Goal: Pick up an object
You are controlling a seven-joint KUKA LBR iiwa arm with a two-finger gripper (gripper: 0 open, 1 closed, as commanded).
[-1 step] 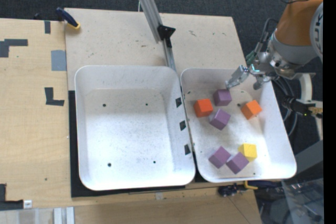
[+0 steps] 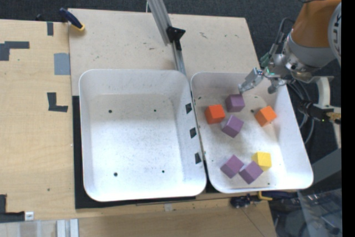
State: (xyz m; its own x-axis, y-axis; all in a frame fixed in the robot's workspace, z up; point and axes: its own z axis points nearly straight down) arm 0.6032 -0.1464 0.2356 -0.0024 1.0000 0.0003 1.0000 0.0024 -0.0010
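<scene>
The hand, hovering at the right bin's one o'clock edge, is too blurred to read, while seven small cubes lie scattered inside: purple, orange, yellow.

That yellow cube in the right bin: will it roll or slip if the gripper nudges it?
The yellow cube has flat faces, so it would probably slide rather than roll. It looks like light foam, likely easy to shove. A purple cube seems to touch it, so both may shift.
</scene>
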